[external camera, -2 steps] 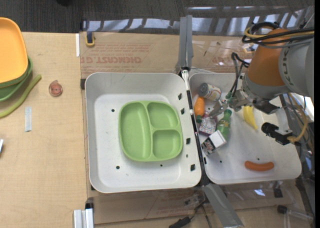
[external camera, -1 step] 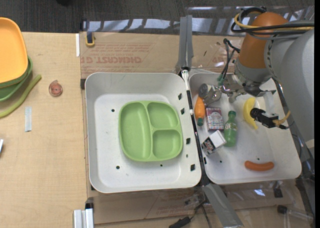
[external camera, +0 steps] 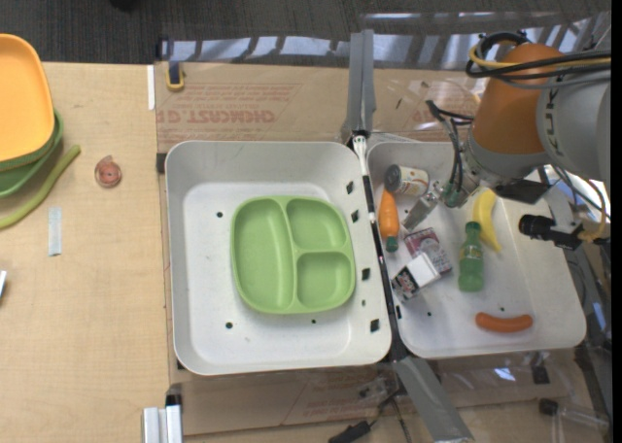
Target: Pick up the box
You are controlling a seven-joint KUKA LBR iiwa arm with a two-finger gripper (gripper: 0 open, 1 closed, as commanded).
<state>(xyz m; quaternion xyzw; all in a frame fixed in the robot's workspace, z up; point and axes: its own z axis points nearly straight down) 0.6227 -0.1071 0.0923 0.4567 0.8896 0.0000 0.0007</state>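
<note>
The box (external camera: 416,275), small and white with black and red print, lies in the right bin (external camera: 544,334) near its left wall. Just above it rests a pink patterned packet (external camera: 429,245). My gripper (external camera: 422,212) hangs over the upper left part of that bin, between an orange carrot (external camera: 389,216) and a yellow banana (external camera: 486,218), a short way up from the box and apart from it. Nothing shows in its grasp. The arm's orange band (external camera: 510,106) sits above it at the upper right.
The right bin also holds a small can (external camera: 406,179), a green bottle (external camera: 471,258) and a red sausage (external camera: 503,322). In the left bin (external camera: 194,237) lies a green divided plate (external camera: 293,254). Orange and green plates (external camera: 19,111) are stacked at the far left.
</note>
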